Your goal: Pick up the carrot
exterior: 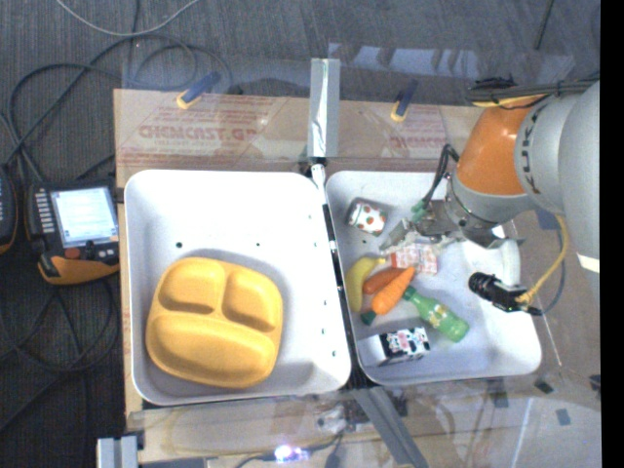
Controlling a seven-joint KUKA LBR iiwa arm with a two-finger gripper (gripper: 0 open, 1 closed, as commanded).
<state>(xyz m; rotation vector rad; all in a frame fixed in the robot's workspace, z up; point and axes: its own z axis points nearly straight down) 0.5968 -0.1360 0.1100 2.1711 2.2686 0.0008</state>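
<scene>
The orange carrot (391, 289) lies slanted in the middle of the right bin (507, 349), its green end pointing to the lower left. It touches a yellow banana-shaped toy (362, 272) on its left and a green bottle (438, 317) on its right. My gripper (417, 224) hangs over the upper part of the right bin, above and slightly right of the carrot, close to a pink-and-white packet (414, 257). Nothing shows as held by it.
A red-and-white can (367, 216) sits at the right bin's upper left and a cow-patterned carton (404, 343) near its front wall. The left bin (195, 203) holds a yellow divided tray (214, 322). A black cable plug (490, 288) hangs by the arm.
</scene>
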